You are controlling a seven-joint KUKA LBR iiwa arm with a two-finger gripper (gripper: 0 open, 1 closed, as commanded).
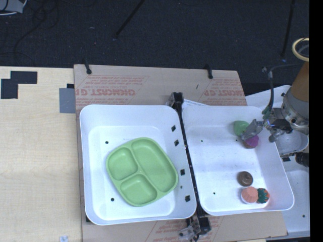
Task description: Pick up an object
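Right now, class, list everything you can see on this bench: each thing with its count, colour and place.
Bins: two, white, side by side on the bench.
Divided plate: one, light green, in the left bin.
Green object: one, right bin, far side.
Purple object: one, right bin, just beside the green one, at the claw's tip.
Brown disc: one, right bin, near side.
Pink and teal object: one, right bin, near corner.
Cardboard sheet: one, brown, under the bins.
Arm: one, reaching in from the right.
Claw: one, grey, over the right bin's far side.
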